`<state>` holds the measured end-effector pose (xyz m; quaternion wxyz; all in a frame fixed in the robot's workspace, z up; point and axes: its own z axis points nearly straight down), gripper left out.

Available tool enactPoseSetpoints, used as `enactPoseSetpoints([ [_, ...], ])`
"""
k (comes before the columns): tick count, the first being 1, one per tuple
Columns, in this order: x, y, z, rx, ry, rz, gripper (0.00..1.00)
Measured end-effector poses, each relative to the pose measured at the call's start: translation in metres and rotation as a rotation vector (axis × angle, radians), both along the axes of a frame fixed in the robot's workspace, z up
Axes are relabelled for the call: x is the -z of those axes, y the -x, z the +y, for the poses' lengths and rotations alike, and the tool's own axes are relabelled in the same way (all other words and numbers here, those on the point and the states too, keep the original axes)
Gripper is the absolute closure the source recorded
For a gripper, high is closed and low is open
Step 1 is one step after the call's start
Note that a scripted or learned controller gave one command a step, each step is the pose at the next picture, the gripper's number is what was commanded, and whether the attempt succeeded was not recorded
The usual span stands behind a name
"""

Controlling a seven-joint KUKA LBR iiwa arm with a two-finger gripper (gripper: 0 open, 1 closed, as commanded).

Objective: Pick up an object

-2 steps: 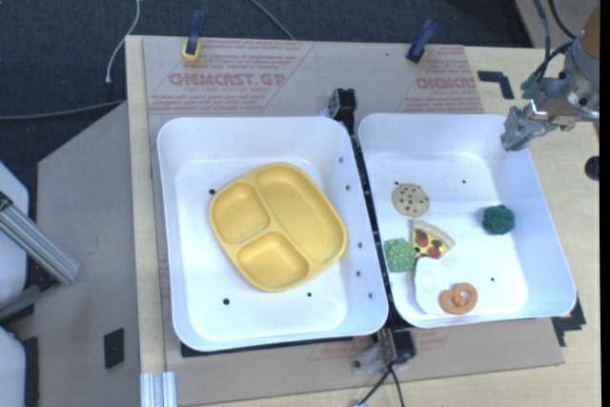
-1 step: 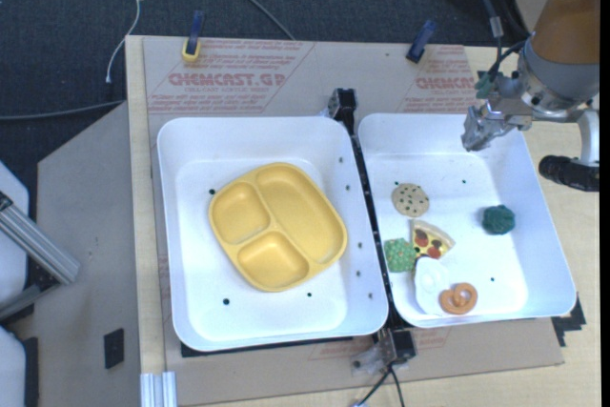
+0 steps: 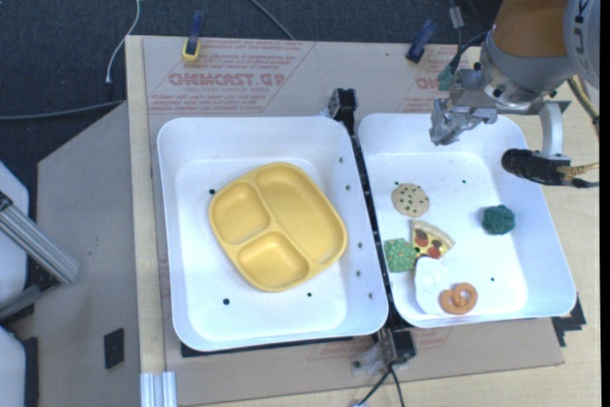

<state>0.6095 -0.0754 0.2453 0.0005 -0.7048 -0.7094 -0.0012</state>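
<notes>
My gripper [image 3: 446, 132] hangs over the far edge of the right bin [image 3: 543, 234], with nothing visibly between its fingers. Below it in that bin lie a speckled cookie [image 3: 410, 198], a pizza slice [image 3: 430, 239], a green leafy piece [image 3: 399, 254], a dark green broccoli-like lump [image 3: 498, 219], a white piece [image 3: 431, 278] and an orange pretzel-like ring [image 3: 458, 298]. The cookie is the nearest thing to the gripper, a little toward the front and left of it.
The left bin [image 3: 181, 205] holds a yellow divided plate [image 3: 276, 225]. A black clamp [image 3: 342, 102] sits at the far end of the wall between the bins. Blue clips [image 3: 195, 26] [image 3: 420, 41] stand on the bench's far edge.
</notes>
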Motion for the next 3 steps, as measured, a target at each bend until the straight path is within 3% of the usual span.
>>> enactPoseSetpoints([
  [3,0.030,-0.026,0.166,0.001,0.000,0.000,1.00],
])
